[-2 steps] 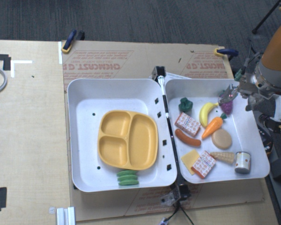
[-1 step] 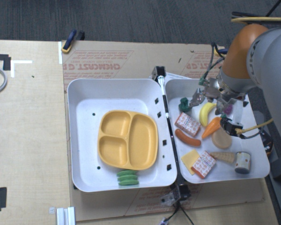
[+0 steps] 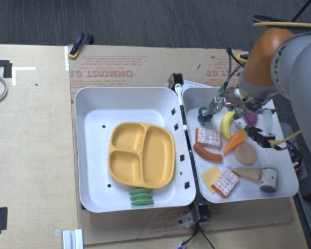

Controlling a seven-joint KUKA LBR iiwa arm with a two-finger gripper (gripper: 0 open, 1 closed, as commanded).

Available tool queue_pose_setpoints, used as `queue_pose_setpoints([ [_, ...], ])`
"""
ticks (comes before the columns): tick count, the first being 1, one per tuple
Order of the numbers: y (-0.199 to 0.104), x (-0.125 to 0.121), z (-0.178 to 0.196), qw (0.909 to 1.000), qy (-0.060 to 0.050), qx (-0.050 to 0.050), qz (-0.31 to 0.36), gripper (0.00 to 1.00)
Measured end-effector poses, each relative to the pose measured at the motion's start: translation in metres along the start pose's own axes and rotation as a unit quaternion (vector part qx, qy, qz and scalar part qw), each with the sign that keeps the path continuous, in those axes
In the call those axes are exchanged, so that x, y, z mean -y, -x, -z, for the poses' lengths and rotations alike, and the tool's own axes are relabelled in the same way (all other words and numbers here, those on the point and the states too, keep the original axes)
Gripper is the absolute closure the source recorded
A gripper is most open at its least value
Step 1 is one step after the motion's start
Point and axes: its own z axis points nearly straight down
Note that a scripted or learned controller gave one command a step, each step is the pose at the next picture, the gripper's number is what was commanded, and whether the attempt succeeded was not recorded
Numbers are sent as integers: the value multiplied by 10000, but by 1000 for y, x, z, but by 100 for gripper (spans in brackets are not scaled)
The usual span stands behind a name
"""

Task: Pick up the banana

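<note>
The yellow banana (image 3: pixel 227 124) lies in the back part of the right bin (image 3: pixel 285 191), leaning against an orange carrot (image 3: pixel 234 141). My gripper (image 3: pixel 216 107) hangs just behind and to the left of the banana's upper end, close to it, with a small green item (image 3: pixel 203 115) right beside it. Nothing is visibly held. The grey arm with its orange band (image 3: pixel 264 61) comes in from the upper right and covers the bin's far corner.
Crowding the right bin are a red-and-white packet (image 3: pixel 208 137), a sausage (image 3: pixel 207 152), cheese (image 3: pixel 211 176), a round biscuit (image 3: pixel 245 153), a cone (image 3: pixel 247 173), a can (image 3: pixel 268 180) and a purple item (image 3: pixel 250 119). The left bin (image 3: pixel 88 139) holds a yellow divided plate (image 3: pixel 142 154) and a green pod (image 3: pixel 141 196).
</note>
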Motion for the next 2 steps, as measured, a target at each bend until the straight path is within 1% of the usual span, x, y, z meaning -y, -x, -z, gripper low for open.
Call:
queue_pose_setpoints([
  [1,-1,11,-4,9999,-109,17,-2,100],
  [2,-1,11,-4,9999,-111,17,-2,0],
])
